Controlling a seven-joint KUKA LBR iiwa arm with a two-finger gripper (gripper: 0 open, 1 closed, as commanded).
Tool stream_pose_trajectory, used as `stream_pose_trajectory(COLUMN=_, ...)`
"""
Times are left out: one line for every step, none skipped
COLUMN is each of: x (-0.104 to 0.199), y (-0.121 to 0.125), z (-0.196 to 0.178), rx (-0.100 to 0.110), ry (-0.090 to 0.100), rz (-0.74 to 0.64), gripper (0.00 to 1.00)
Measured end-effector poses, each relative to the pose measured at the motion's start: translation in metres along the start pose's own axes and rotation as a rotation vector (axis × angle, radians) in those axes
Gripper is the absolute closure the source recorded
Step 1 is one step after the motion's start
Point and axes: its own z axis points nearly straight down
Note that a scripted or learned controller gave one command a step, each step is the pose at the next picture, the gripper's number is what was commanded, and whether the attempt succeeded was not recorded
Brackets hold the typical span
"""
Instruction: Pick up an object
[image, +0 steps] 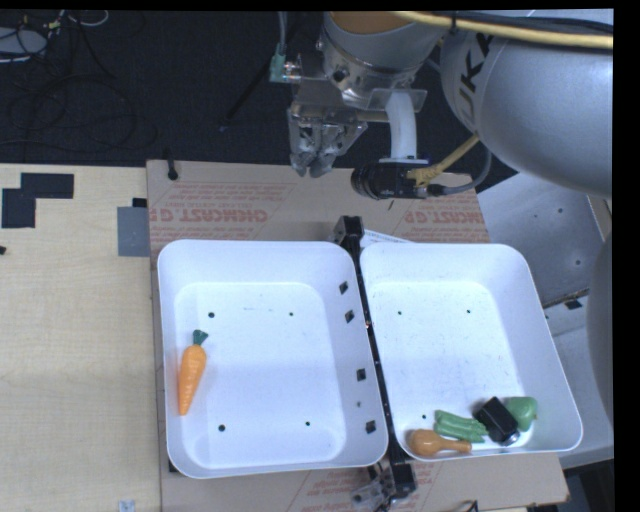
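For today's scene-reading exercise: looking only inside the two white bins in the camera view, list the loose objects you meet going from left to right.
carrot → tan pear-shaped piece → green bean pod → black block → green piece, partly behind the block.

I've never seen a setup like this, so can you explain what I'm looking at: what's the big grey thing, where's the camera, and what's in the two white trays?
The big grey shape is a robot arm reaching in from the picture's right. Its two-finger metal gripper hangs at the end, above the bench and behind the trays, with nothing between its fingers. One fixed camera looks down at a slant. The left white bin holds a small orange toy carrot near its left wall. The right white bin has a cluster in its near corner: an orange-brown pear-shaped toy, a green bean-like toy, a black block and a green piece.
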Motion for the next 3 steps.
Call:
stream_pose_trajectory(x=0.045, y=-0.046, z=-0.102, rx=-0.019, ry=0.009, rz=-0.011, gripper=1.00)
stream_pose_trajectory(x=0.007, y=0.002, z=0.011, rx=-0.002, ry=0.000, rz=0.001, gripper=1.00)
stream_pose_trajectory(x=-0.027, y=0.001, z=0.087, rx=-0.002, ry=0.001, rz=0.000, gripper=1.00)
